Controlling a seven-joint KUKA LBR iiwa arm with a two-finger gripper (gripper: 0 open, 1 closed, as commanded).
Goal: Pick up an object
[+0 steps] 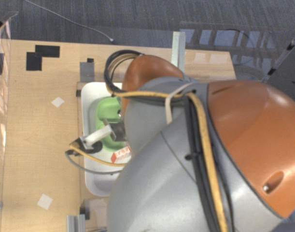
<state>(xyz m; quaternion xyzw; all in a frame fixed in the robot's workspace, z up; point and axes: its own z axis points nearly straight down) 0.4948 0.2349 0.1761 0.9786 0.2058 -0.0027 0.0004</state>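
Camera view: one arm [210,158], one green object [105,111], one bin [89,100]; end effector state unclear.

A pale wooden bench top [36,129] filled the left and middle of the view, evenly lit. Black L-shaped marks [41,57] sat near its far left corner, and two small pale squares [57,101] lay further down its left side. Beyond the bench's far edge ran dark grey ribbed carpet [137,8], crossed by a thin pale cable [65,17]. An upright metal bracket [178,47] stood at the far edge, with a frame of metal bars [234,37] to its right
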